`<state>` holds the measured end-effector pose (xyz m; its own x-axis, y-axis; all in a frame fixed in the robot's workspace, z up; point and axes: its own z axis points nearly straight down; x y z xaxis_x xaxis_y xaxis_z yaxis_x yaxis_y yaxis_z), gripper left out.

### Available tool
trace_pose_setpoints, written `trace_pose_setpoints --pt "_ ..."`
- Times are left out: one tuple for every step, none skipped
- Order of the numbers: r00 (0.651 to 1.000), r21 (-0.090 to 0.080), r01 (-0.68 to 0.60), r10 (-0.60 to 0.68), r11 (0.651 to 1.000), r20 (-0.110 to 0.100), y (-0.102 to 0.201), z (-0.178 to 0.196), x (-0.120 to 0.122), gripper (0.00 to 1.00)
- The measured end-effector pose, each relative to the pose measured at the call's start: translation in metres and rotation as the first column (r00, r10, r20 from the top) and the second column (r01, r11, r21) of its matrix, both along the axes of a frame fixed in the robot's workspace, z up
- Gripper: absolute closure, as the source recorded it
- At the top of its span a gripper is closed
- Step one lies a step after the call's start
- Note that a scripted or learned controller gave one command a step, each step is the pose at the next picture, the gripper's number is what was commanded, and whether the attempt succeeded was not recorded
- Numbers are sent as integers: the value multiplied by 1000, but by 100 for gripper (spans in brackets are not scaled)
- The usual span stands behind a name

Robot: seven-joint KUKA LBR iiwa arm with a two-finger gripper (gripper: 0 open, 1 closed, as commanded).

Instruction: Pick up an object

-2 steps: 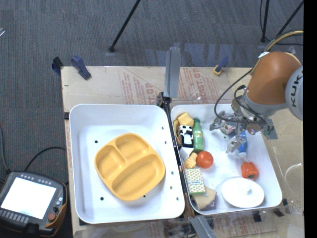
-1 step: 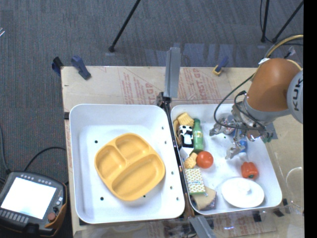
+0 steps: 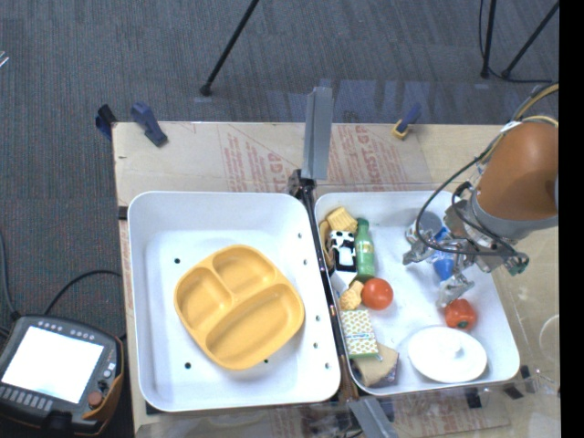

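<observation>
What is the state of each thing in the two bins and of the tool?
yellow divided plate: lying flat in left bin, nothing on it
green bottle: lying on its side
white round lid: flat in right bin
red tomato: resting free
red pepper: resting free
tool: low over right bin

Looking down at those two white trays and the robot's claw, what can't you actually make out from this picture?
- Whether the claw grips anything: its metal parts blur over a small blue object, camera view.
- The black-and-white toy: too small to identify.
- The brown wedge in the right white bin: partly cut off by the rim.
</observation>
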<state>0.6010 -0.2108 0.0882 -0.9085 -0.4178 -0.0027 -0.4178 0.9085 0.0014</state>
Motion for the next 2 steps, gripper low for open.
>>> trace_pose_setpoints --pt "1000 1 0 0 1000 4 1 10 1 100" --pt "1000 2 0 0 1000 3 1 10 1 0"
